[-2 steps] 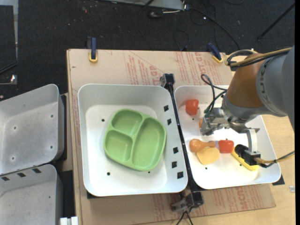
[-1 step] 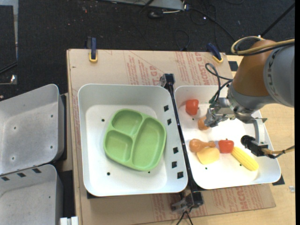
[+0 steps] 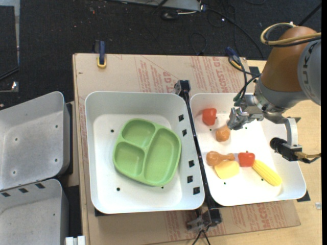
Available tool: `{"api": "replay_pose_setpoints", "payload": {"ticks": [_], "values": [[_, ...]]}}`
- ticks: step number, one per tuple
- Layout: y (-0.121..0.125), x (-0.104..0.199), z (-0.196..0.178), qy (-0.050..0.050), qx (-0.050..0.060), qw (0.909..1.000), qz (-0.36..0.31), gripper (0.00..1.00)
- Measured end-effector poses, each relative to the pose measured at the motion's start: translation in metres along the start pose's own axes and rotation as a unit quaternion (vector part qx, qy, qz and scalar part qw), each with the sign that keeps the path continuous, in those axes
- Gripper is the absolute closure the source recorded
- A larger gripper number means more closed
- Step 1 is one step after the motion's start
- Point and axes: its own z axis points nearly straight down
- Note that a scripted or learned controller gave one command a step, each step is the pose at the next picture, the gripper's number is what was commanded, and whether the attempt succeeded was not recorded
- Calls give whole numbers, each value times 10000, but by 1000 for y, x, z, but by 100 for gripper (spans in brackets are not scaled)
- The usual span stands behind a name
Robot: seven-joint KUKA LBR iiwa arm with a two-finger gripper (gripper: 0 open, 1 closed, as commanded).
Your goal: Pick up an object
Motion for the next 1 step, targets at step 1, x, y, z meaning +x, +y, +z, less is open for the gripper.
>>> {"api": "replay_pose_setpoints", "payload": {"ticks": [1], "values": [[-5,-8,-51,-4,3,10000,9,100]]}}
